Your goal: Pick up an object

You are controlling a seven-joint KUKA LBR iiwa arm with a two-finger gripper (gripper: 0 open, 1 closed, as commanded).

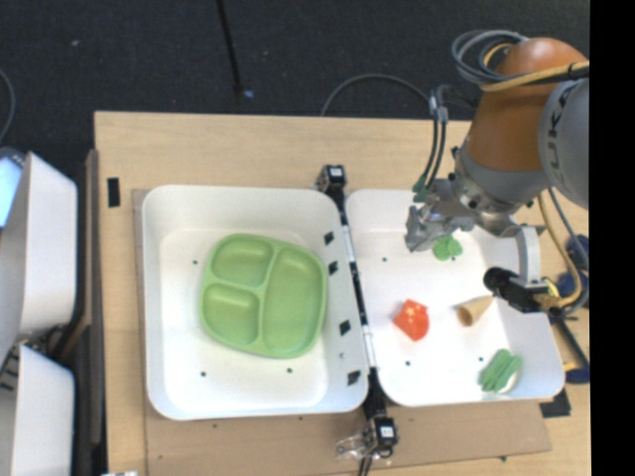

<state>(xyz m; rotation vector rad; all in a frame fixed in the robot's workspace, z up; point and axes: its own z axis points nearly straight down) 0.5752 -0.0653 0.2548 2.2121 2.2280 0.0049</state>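
Note:
My gripper [427, 232] hangs over the far part of the right bin [397, 375], its grey fingers pointing down. A small green piece [447, 249] lies just to its right, close beside the fingertips. Nearer the front sit a red piece [412, 319], a tan cone-like piece [474, 310] and a green pod-shaped piece [499, 370] at the bin's front right. I see nothing between the fingers.
The left bin [169, 385] holds a light green divided plate [265, 293]. A black-clipped divider [352, 286] runs between the two bins. The wooden bench [238, 132] extends behind them.

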